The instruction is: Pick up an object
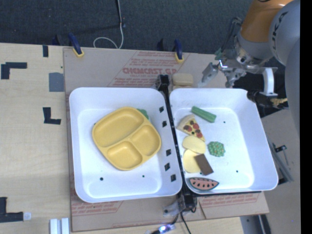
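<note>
We see the pincer [220, 74] hanging above the far rim of the right bin [253, 130], its fingers spread and gripping nothing. Below it the bin floor lies bare along the right wall; the toys crowd the left side. Nearest it lies a green stick [203, 114], then a pizza slice [190, 126], two yellow pieces [193, 144], a brown bar [204, 164], a green lump [216, 149] and a melon slice [203, 183] at the near rim. Far to its left, the other bin [83, 179] holds a yellow tray [126, 138]. The arm [265, 23] slants in from the right.
</note>
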